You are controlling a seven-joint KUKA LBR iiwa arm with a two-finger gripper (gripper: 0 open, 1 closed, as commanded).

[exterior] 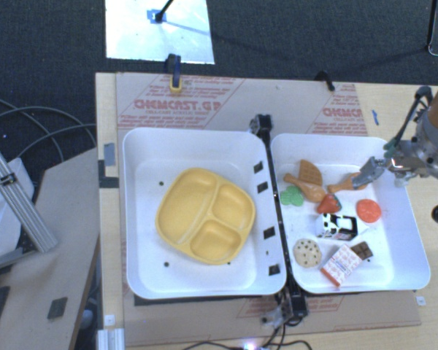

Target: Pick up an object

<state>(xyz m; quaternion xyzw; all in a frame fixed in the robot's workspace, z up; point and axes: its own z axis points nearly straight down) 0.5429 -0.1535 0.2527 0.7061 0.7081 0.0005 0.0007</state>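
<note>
The right bin (416, 257) holds several toy foods. Among them are a brown toast piece (311, 172), an orange drumstick shape (306, 189), a green piece (292, 196), a red strawberry (328, 204) and a black-and-white carton (338, 227). There are also an orange-red round slice (368, 210), a cookie (306, 252), a red-and-white packet (341, 265) and a brown chocolate square (362, 251). My gripper (366, 175) reaches in from the right, low over the bin's upper right part. Its tip is right beside a small orange piece (341, 187). Nothing visibly rides in it.
The left bin (142, 195) holds a yellow divided plate (204, 216). A black divider with clips (270, 210) runs between the bins. Cardboard (204, 100) lies under both bins, and a metal frame (14, 195) stands at the far left.
</note>
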